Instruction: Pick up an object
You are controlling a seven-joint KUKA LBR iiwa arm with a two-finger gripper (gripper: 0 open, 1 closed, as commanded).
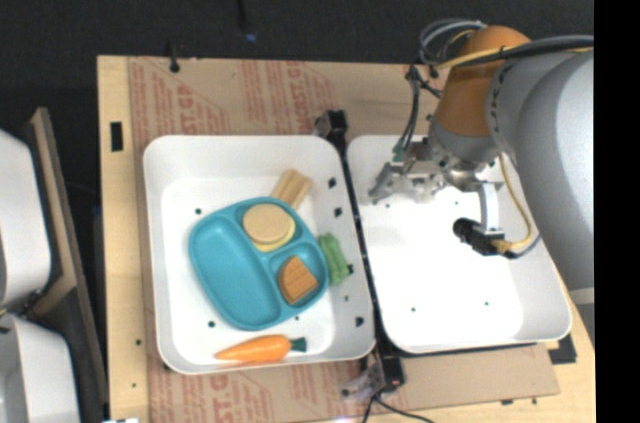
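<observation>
My gripper (388,183) hangs over the far left part of the right bin (450,311), close to the wall between the two bins. No object shows under it or in it. The left bin (170,211) holds a blue divided plate (230,276). On the plate lie a round tan cookie (269,224) and a brown bread piece (298,279). A pale wooden block (292,186) leans at the plate's far edge. A green piece (333,258) lies at the plate's right side. An orange carrot (256,348) rests near the bin's front wall.
The grey arm with its orange band (480,81) reaches in from the right above the right bin. A black cable fitting (475,235) hangs off the wrist over that bin. A black clamp (332,124) sits at the far end of the shared wall.
</observation>
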